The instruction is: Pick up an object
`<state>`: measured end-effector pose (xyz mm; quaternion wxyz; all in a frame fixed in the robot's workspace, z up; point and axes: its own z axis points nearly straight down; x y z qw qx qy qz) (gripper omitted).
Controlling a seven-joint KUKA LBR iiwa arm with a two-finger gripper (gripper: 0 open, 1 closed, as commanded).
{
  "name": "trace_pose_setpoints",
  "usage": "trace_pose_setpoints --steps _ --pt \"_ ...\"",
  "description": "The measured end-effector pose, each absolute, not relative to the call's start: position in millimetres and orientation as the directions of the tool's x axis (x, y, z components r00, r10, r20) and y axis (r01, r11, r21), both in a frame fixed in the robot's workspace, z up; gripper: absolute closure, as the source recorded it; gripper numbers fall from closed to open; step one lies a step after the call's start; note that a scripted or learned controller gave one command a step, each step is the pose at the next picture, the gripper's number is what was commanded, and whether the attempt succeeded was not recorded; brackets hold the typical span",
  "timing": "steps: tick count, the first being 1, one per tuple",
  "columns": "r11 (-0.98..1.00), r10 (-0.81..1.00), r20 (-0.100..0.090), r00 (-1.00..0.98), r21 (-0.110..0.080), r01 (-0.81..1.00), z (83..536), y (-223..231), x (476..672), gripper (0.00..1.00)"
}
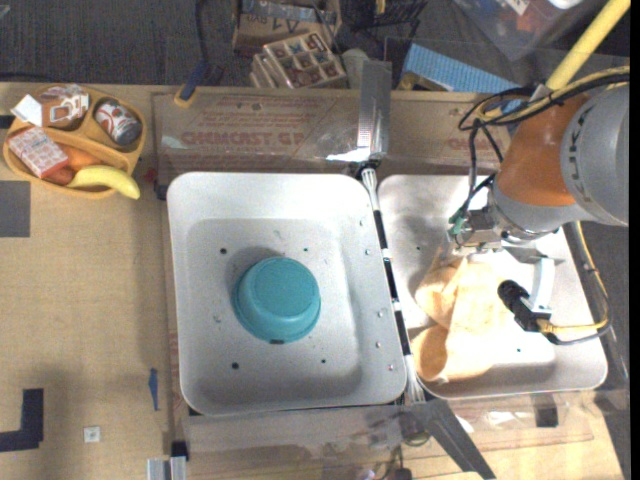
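Pincer (478, 240) low in right bin (580, 368), jaw state: cannot tell. Tan cloth (462, 313) lies just at its 6 o'clock, long axis 12-to-6. Teal bowl (278, 298) well off at 9 o'clock, left bin (200, 218).

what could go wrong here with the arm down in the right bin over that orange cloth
1. The cloth is limp and bunched against the right bin's near-left corner, so the hand may pinch only a fold that slips out.
2. The arm's wrist covers the hand, so a missed grab would be hard to spot.
3. The black cable hangs low over the cloth and might snag it.
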<state>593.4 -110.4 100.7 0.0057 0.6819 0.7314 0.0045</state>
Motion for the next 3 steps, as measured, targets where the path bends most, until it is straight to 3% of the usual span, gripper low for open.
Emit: trace_pose_setpoints --steps 1,2,3 --pt "0.229 0.973 -0.002 -0.229 0.004 0.973 221 -78 631.4 1.00" --pt "0.230 0.973 -0.002 -0.230 0.003 0.973 221 -78 631.2 0.00" --pt "0.180 0.984 -0.002 -0.180 0.004 0.984 94 -103 633.5 0.00"
